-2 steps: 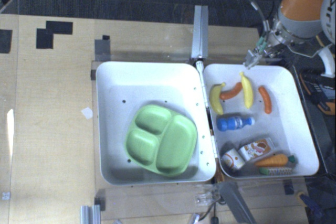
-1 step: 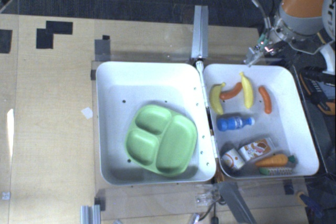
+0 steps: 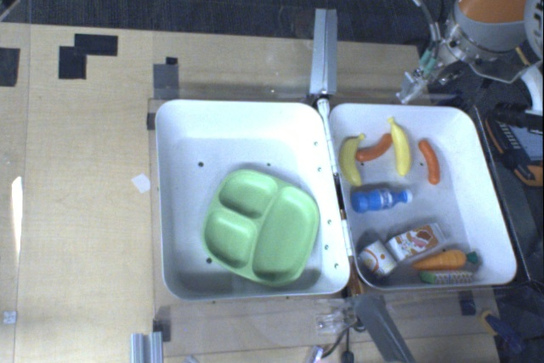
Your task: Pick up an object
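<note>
Occupying the left bin (image 3: 170,208), a green divided tray (image 3: 262,225) leaves bare floor along its upper half. Right bin (image 3: 484,183) contains two bananas (image 3: 399,146), two sausages (image 3: 430,161), blue bottle (image 3: 379,199), carton (image 3: 414,242), carrot (image 3: 442,260). Gripper (image 3: 418,81) hangs above the far rim, fingers apparently apart, holding nothing.

green tray (image 3: 262,227), blue bottle (image 3: 380,200), yellow bananas (image 3: 399,145)

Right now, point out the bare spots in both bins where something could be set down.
Left bin: bare floor along the far wall and left side, around the green divided tray. Right bin: a bare strip along its right wall, beside the orange sausage. Crowded: the bananas and blue bottle by the divider, the carton and carrot at the near wall.
</note>
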You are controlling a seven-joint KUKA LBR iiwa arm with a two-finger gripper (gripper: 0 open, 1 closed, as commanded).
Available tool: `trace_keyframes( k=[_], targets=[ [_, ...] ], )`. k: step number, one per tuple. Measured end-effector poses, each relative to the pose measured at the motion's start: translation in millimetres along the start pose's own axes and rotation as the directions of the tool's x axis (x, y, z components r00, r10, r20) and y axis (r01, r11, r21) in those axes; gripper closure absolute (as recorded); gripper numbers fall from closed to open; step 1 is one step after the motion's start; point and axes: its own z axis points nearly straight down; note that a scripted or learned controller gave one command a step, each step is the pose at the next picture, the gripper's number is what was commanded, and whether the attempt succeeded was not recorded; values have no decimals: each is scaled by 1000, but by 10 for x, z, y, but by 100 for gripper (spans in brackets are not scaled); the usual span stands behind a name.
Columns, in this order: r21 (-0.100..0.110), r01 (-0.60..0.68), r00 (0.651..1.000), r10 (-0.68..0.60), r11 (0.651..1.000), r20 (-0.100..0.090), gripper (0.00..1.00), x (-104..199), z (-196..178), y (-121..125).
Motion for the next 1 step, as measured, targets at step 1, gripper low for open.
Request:
trace_keyframes(
  k=[1],
  targets=[
    [-1, 6, 1000, -6, 1000, 2, 100, -6, -83, 26]
  ],
)
